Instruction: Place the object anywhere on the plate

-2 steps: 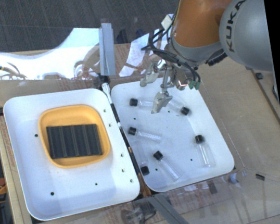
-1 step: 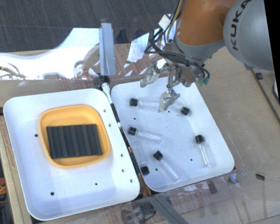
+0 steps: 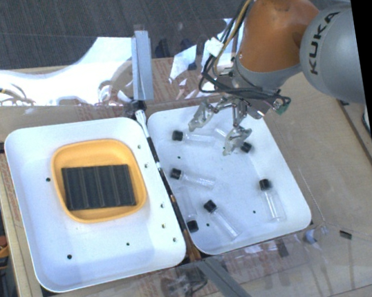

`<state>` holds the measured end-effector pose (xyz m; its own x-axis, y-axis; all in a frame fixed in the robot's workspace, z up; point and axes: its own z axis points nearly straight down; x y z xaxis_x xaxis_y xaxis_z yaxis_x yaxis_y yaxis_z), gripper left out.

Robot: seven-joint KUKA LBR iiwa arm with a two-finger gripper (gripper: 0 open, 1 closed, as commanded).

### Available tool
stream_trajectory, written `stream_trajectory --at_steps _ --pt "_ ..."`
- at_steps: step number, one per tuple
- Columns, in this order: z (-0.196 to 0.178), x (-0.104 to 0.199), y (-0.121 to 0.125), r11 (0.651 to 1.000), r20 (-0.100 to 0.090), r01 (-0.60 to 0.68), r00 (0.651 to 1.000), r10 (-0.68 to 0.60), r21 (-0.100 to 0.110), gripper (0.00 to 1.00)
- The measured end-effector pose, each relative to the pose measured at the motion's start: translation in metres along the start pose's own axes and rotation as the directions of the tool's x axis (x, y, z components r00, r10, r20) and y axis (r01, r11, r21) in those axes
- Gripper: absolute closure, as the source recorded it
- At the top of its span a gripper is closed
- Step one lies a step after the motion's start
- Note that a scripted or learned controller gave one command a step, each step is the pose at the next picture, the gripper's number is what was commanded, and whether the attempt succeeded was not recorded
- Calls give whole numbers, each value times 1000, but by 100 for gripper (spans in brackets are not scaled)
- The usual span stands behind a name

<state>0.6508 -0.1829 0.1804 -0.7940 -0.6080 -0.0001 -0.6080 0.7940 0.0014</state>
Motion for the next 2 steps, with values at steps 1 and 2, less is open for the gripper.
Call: stream_trajectory --at_steps 1,2 --pt "-11 32 14 930 0 367 930 -367 -1 0" --pt "-19 -45 109 828 -1 561 828 -561 -3 0"
